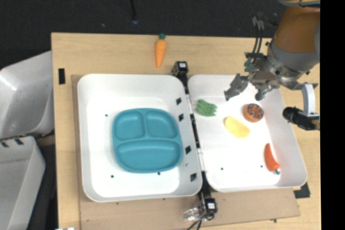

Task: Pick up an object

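Two fingers of the gripper [247, 89] stand spread apart and bare above the right bin [285, 178], grasping nothing. Nearest lies a round brown-orange toy [253, 112], just below and slightly right of the fingertips. Beyond it: a yellow piece [236, 127], a green piece [206, 107], a red piece [271, 158]. Judged light, rigid, smooth plastic; the round toy may slip, so close across its widest part.
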